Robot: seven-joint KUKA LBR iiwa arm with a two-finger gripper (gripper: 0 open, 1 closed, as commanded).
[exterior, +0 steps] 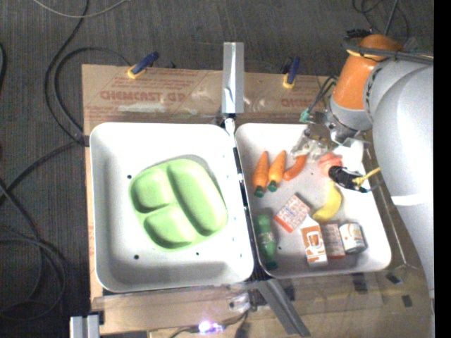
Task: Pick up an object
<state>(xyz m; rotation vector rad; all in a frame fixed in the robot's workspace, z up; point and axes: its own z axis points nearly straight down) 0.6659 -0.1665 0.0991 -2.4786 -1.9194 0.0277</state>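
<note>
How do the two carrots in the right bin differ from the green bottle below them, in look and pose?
The carrots are orange with green ends; the green bottle is dark green all over. The carrots lie side by side, tilted, in the upper left part of the right bin; the bottle lies alone near the bin's lower left corner, roughly along its left wall. Both lie flat in that bin, away from the gripper.

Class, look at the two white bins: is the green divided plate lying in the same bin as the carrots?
No. The green divided plate lies in the left bin, while the carrots lie in the right bin.
</note>
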